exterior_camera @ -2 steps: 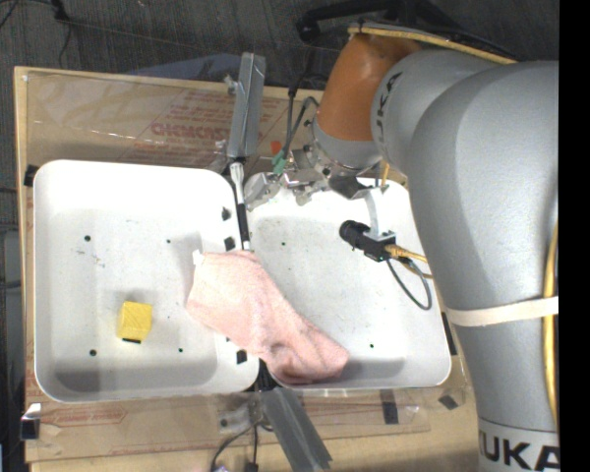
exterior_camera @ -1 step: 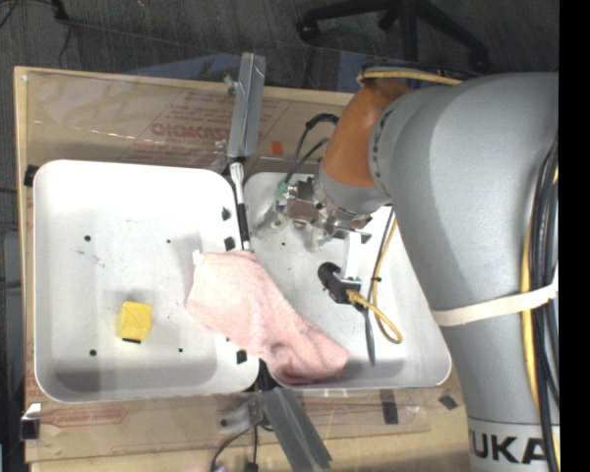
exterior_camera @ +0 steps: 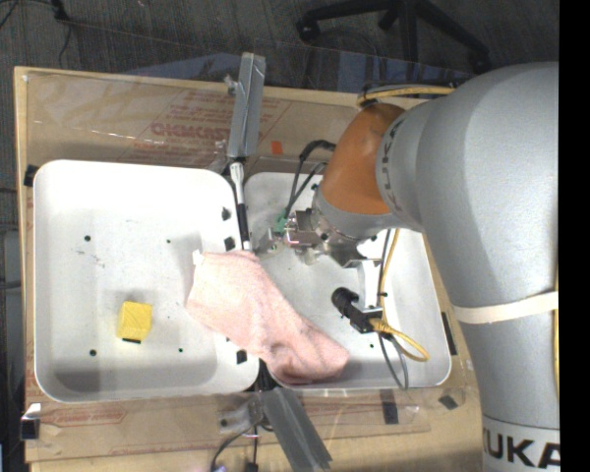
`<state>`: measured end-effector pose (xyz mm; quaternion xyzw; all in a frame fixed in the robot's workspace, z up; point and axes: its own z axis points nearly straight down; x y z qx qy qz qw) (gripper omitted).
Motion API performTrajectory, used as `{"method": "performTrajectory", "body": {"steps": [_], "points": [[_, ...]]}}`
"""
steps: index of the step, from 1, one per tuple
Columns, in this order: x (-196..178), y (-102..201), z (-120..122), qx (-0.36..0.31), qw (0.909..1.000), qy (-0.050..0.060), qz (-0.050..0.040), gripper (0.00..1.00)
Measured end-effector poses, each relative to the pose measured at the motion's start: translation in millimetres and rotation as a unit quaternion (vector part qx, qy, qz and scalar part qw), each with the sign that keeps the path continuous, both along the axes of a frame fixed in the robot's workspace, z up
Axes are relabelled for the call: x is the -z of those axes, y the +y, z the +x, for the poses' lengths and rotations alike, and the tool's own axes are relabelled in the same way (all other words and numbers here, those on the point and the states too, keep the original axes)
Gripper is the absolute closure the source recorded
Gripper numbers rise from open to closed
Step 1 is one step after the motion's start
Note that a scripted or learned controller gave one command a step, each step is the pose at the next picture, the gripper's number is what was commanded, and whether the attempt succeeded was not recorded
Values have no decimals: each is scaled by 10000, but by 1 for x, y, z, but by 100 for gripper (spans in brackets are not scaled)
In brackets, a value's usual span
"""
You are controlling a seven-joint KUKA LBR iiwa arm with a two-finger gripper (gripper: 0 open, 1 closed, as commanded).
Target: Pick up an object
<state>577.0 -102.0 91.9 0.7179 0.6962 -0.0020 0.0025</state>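
Pink, soft terry cloth (exterior_camera: 261, 315) drapes limply across the divider between the two shallow white bins (exterior_camera: 69, 264). It looks light; pinch a raised fold. The two-finger gripper (exterior_camera: 275, 232) hovers near its upper edge; whether it grips is unclear.

The cloth (exterior_camera: 261, 313) lies across the divider between both bins, just left of the gripper (exterior_camera: 275, 236). The block (exterior_camera: 135, 321) rests in the left bin (exterior_camera: 79, 190), well left of the gripper.
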Motion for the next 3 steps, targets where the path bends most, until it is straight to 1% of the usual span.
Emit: {"method": "performTrajectory", "body": {"steps": [1, 2, 3], "points": [[-7, 2, 0, -30, 10000, 29, 18, 100], [-98, 64, 11, -1484, 9889, 18, 31, 100], [-97, 51, -5, -462, 9989, 46, 36, 100]]}}
